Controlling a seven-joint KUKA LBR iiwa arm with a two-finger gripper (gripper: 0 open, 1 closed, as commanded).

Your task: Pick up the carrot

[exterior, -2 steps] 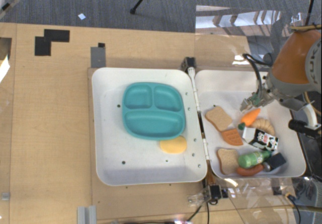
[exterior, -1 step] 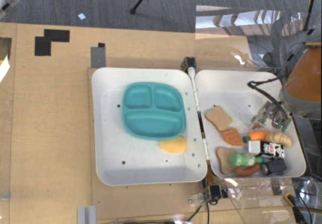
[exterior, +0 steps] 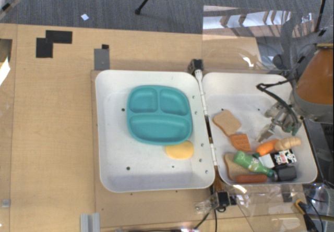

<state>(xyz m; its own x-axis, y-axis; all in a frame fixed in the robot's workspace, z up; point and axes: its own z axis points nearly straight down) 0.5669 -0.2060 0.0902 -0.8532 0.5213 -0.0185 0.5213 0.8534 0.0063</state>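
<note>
While the claw (exterior: pixel 276 124) hovers just above and beside the carrot (exterior: pixel 266 147), its fingers stand apart and nothing is held between them. The carrot lies in the right bin (exterior: pixel 245 87), toward that bin's near right corner, with its thick end pointing at the claw.

Crowding is the principal hazard. Taking the carrot as the landmark:
- A cracker-like orange square (exterior: pixel 240 142) lies just to the left of it.
- A green bottle (exterior: pixel 252 163) lies directly below it, apparently touching.
- A pale bottle with a black-and-white label (exterior: pixel 285 151) lies against its right end.
- A slice of bread (exterior: pixel 226 121) lies up and to the left, near but apart.

Likely failure, as a judgement: a descending finger may land on the pale bottle or the green bottle instead of beside the carrot, so that the claw shuts on the wrong item or pushes the carrot aside. The carrot's tapered, smooth form may also slip out under an off-centre pinch.
</note>
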